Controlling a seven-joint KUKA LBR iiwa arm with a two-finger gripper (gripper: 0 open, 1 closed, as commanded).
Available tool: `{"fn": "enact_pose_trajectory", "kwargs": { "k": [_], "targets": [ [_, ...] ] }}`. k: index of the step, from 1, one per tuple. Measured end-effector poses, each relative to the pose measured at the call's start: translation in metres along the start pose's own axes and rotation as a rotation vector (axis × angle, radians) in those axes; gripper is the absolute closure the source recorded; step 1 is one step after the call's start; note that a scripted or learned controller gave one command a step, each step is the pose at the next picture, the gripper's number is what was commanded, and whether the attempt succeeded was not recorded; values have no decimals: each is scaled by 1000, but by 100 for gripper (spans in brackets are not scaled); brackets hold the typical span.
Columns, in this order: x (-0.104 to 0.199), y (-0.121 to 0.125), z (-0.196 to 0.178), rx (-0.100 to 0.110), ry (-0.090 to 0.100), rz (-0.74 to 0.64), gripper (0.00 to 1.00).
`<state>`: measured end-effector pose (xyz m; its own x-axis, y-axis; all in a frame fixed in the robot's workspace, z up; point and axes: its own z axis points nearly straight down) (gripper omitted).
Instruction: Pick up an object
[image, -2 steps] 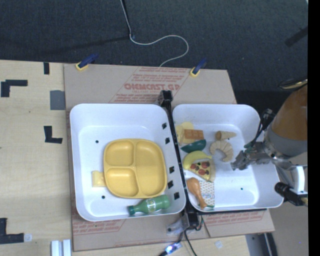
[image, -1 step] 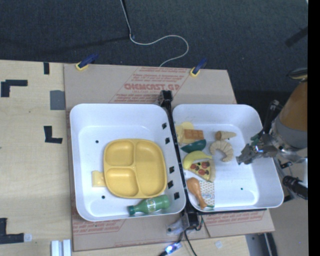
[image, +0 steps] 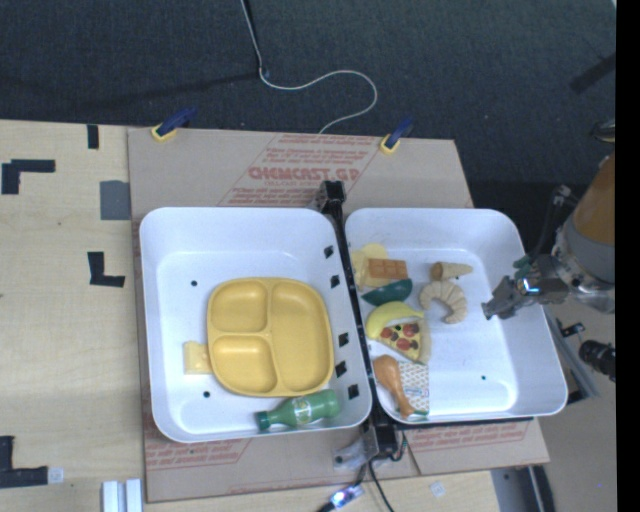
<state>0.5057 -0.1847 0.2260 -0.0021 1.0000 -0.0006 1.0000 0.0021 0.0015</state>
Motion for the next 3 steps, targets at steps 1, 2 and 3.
{"fn": "enact_pose_trajectory", "kwargs": {
  "k": [1, 2, 3],
  "targets": [
    [42, 14, 3, 3, 2, -4, 100],
    [95, 27, -7, 2, 2, -5, 100],
    [153, 38, -12, 3, 2, -6, 100]
  ]
}}
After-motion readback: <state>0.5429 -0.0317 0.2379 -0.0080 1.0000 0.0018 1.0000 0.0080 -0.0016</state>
